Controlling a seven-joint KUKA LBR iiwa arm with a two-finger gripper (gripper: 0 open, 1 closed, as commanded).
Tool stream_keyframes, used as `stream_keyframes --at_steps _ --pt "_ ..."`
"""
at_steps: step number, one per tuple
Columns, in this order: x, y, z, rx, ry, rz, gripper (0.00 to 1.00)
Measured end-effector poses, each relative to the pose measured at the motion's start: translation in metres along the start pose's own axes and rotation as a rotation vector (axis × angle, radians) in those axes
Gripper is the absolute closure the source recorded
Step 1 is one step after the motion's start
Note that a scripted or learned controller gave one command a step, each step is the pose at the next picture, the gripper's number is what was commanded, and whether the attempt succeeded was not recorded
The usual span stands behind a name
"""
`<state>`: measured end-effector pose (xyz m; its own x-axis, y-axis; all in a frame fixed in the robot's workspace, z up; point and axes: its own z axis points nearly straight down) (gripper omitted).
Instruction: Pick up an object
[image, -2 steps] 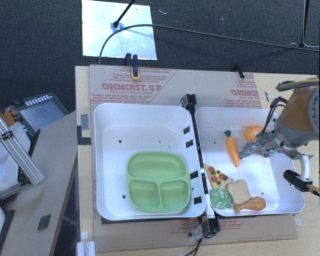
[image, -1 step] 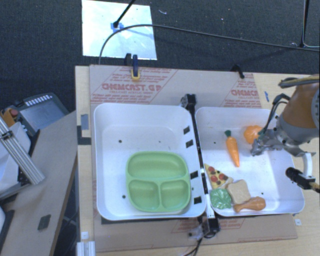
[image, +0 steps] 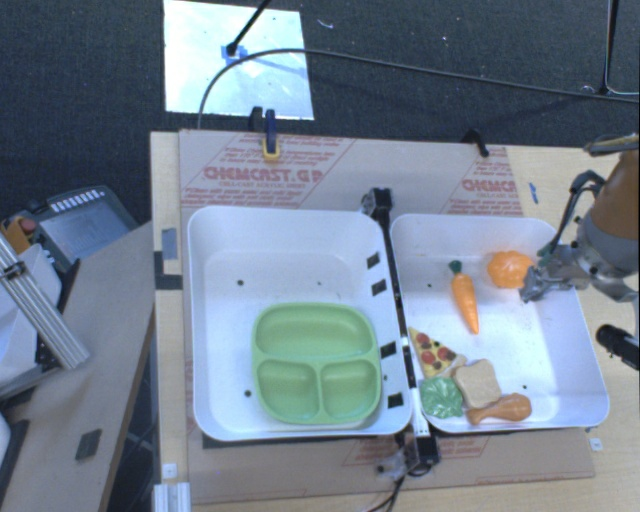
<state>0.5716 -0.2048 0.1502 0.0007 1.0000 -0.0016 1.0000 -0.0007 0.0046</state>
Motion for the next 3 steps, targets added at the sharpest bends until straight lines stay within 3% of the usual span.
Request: stream_keyframes --at_steps 2,3 --pt "0.002 0.005 -0.108 -0.001 0.0 -0.005 1.0" --pt "0.055 0.003 -0.094 0.004 0.003 -0.01 1.0"
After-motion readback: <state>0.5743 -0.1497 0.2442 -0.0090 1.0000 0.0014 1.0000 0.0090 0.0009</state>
